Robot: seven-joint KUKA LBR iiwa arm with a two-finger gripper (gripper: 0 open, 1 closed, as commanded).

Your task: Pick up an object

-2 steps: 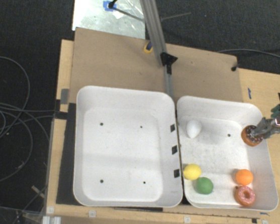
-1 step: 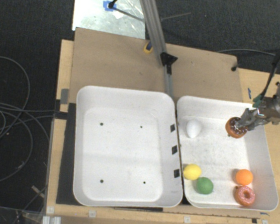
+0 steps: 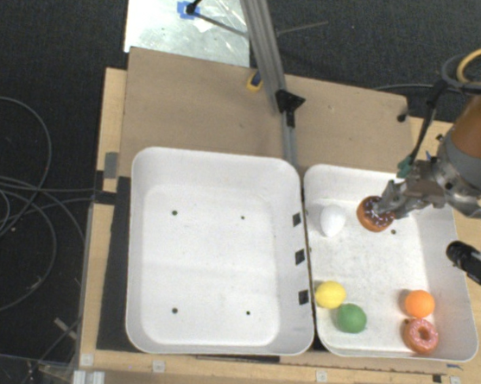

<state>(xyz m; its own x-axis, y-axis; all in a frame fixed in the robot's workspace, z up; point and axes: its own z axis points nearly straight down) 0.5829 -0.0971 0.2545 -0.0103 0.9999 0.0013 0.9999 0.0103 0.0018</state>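
Tool: my tool (image 3: 393,205) sits at the upper right of the frame, right over the brown doughnut (image 3: 375,215); I cannot tell how wide it stands.
Doughnut: it lies in the upper part of the right bin (image 3: 455,283), touching or just under the tool tip, partly hidden by it.
Handling: I judge it light, probably a toy, fairly stiff, not fragile; the ring may roll or slip, so I would pinch across the rim.
Neighbours: white egg (image 3: 332,221) just left of it; yellow ball (image 3: 330,294), green ball (image 3: 350,318), orange ball (image 3: 419,303) and pink doughnut (image 3: 421,336) lower, well apart.
Left bin (image 3: 143,244): middle of the tabletop (image 3: 199,103).
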